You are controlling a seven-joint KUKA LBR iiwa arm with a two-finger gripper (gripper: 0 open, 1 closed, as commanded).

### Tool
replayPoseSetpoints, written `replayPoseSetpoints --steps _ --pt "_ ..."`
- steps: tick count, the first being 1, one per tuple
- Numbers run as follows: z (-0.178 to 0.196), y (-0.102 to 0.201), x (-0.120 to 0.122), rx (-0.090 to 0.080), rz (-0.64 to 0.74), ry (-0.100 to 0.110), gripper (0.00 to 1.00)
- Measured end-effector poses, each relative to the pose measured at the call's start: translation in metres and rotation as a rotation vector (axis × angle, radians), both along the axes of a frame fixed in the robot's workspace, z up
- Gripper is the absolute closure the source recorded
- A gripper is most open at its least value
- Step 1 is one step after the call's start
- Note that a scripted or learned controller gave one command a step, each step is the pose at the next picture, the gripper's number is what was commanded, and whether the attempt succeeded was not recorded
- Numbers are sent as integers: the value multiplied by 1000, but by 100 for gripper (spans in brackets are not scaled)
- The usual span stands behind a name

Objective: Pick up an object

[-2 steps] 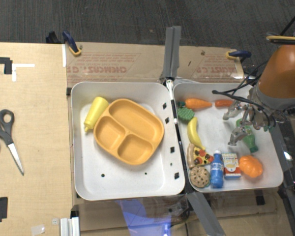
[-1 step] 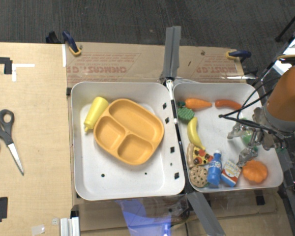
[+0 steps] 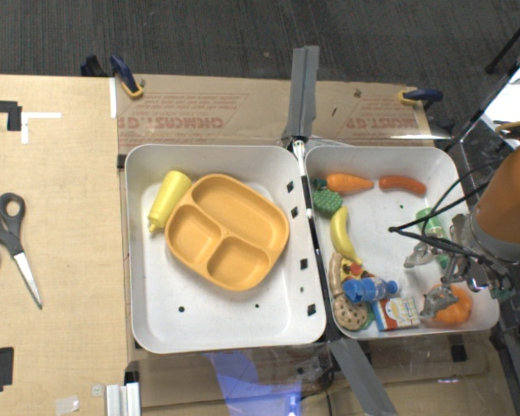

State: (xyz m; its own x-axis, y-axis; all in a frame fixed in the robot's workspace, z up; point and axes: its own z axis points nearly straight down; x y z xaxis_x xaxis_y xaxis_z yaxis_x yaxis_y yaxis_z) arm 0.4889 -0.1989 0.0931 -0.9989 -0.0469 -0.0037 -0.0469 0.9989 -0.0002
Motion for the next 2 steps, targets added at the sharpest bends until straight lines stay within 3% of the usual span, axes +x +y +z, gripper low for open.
replayPoseSetpoints --steps 1,2 --pt "-1 52 -7 1 -4 2 0" --pt "-1 90 57 -4 -287 0 0"
